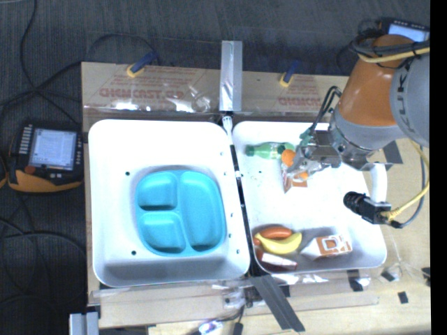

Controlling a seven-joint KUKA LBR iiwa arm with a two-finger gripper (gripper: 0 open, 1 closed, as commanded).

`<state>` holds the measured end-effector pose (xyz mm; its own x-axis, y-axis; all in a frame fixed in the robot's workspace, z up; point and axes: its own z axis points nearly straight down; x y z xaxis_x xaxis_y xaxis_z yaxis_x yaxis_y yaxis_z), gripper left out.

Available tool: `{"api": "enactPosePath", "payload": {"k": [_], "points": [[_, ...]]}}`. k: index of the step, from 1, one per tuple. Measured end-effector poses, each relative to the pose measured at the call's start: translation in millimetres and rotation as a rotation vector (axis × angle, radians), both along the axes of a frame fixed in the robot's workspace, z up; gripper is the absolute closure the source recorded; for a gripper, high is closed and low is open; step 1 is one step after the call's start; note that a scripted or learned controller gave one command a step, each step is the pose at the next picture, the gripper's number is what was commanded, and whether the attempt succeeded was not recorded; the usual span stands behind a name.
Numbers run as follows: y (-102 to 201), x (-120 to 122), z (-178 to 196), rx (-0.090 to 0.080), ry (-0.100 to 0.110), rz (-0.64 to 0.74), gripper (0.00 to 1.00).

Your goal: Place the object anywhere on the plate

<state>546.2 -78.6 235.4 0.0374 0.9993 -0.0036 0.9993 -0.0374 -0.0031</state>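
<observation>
Over the right bin (363,253), the gripper (302,167) pinches a small orange-and-white carton (296,179) between its fingers, beside a green bottle (264,149). Left of it, the blue divided plate (180,210) lies in the left bin (112,187). Along the right bin's near wall rest a banana (281,242) and another carton (331,245).
</observation>
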Motion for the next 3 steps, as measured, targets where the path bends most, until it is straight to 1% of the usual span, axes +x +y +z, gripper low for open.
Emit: {"api": "enactPosePath", "payload": {"k": [1,2,3], "points": [[70,-25,-6,0.004,0.000,0.104,1.00],[125,-55,-53,0.005,0.002,0.194,1.00],[124,-54,-53,0.005,0.002,0.194,0.00]]}}
